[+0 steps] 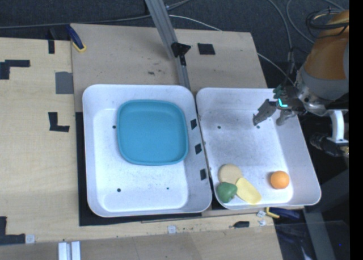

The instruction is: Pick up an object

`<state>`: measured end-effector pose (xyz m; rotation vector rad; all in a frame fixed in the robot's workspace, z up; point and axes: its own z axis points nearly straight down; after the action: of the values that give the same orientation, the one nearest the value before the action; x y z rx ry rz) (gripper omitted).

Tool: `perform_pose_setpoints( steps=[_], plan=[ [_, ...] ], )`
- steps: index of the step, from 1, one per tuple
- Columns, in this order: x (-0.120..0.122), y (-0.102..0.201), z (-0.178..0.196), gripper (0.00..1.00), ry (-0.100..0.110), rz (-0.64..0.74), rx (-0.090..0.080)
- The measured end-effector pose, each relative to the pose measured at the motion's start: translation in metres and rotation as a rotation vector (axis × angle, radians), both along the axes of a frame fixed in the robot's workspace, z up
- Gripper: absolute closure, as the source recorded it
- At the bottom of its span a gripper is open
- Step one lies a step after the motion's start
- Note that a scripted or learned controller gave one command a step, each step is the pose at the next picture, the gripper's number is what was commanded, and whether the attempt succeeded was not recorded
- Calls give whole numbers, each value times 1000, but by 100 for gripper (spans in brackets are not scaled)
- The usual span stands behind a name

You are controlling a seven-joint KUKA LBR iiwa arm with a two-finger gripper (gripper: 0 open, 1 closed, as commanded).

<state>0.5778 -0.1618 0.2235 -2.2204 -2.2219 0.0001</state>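
My gripper (272,116) hangs over the upper right part of the right bin (249,99), its two dark fingers spread apart with nothing between them. Far below it, near the bin's front edge, an orange ball (279,180) lies at the right. To its left sit a beige round piece (229,172), a yellow piece (248,191) and a green piece (226,191), touching one another. All these objects lie well apart from the gripper.
The left bin (96,139) holds a square blue plate (152,131). A slanted metal pole (164,20) crosses the bench behind the bins. Cables trail over the dark floor at the upper right. The arm's orange band (329,54) sits at the right edge.
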Motion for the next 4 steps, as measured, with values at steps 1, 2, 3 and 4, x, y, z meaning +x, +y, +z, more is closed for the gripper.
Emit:
perform_pose_setpoints(
  steps=[1,2,3,4],
  plan=[
    [0,0,0,0,0,0,0],
    [-2,-8,-57,0,3,0,0],
    [-12,-13,-110,0,3,-1,0],
    [-12,-13,-134,0,-2,0,-1]
  ],
)
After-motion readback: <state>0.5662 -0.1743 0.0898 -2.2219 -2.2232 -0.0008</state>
